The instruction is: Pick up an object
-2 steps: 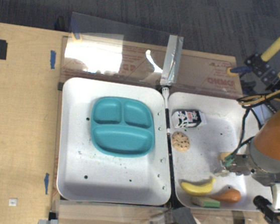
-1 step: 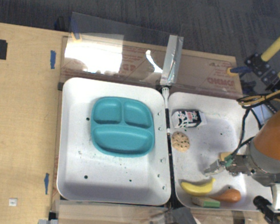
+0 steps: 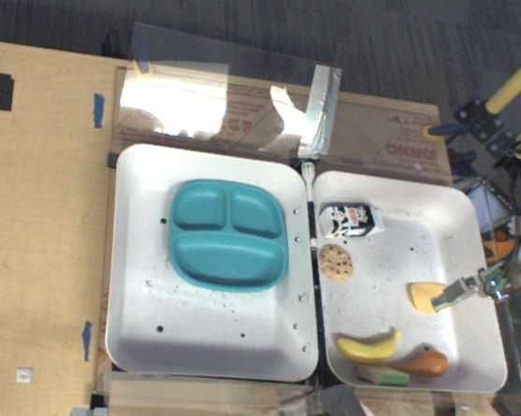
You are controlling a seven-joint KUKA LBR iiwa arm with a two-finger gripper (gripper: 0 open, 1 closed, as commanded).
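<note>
- pincer (image 3: 454, 293) at right bin's (image 3: 404, 194) right edge, closed on yellow cheese wedge (image 3: 425, 296)
- banana (image 3: 367, 345) near front edge
- teal divided plate (image 3: 229, 234) in left bin (image 3: 187, 344)

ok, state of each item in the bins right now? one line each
teal divided plate: flat and upright in the left bin
milk carton: lying on its side, right bin
cookie: lying flat
yellow wedge: on the bin floor, gripper at its right edge
banana: lying flat, near front wall
orange-brown piece: lying beside the banana
green piece: against the front wall
</note>
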